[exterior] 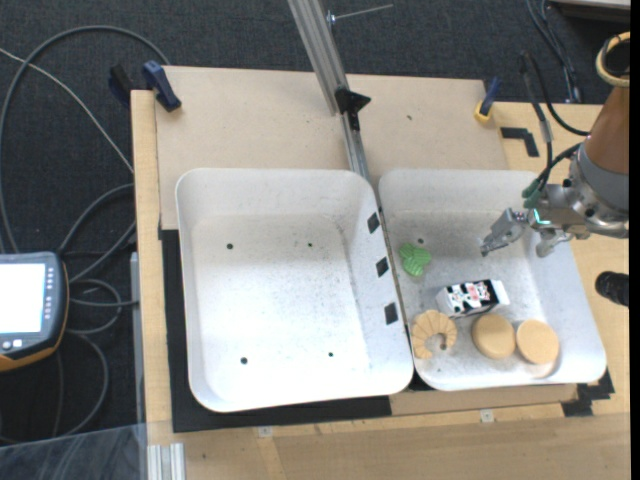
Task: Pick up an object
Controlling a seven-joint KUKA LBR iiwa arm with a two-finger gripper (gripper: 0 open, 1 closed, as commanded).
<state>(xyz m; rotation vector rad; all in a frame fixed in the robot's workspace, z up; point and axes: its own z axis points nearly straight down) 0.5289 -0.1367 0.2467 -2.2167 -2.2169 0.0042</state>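
My gripper [522,236] hangs over the right bin [440,193], near its right side, with its two fingers spread open and nothing between them. Below it and to the left lie the objects: a small green piece [415,260], a black and white patterned box [472,296], a tan notched ring [434,334], and two round tan discs [493,336] [537,342] side by side near the bin's front. The box is the nearest to the gripper, a short way down and left of it.
The left bin [270,288] sits beside the right one, with black clips on the shared wall. A metal pole [318,43] slants over the bench's back. Blue and yellow clamps hold the board's far corners. A pendant [28,303] rests at far left.
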